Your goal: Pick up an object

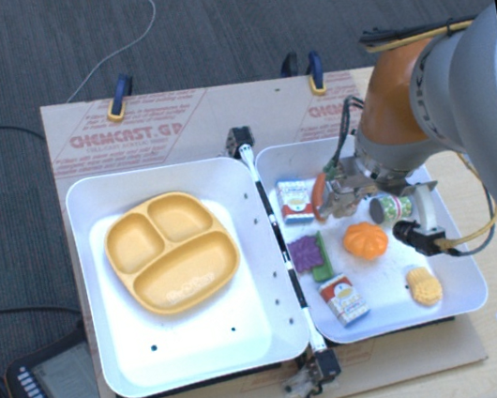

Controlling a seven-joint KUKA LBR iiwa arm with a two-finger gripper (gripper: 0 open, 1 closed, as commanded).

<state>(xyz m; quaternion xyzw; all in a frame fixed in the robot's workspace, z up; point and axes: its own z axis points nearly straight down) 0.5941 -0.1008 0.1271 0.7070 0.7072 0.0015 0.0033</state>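
Note:
My gripper (337, 195) hangs low over the upper middle of the right bin (466, 298), under the grey arm with its orange band (391, 106). A thin red-orange piece (320, 192) lies right at the gripper's left side, and I cannot tell whether it is held. Just left of it sits a small white carton (295, 200). An orange pumpkin (365, 240) lies below the gripper, and a small can (391, 208) lies on its side to the right. A purple grape bunch (306, 252), a green piece (324, 269), a red-and-white carton (344, 300) and a yellow corn (423, 286) fill the lower half.
The left bin (115, 360) holds a yellow divided plate (172, 251). A raised divider (276, 236) runs between the two bins. Blue clamps (121, 94) (314, 70) hold the board at the back. A black cable (471, 244) loops from the arm over the right bin's edge.

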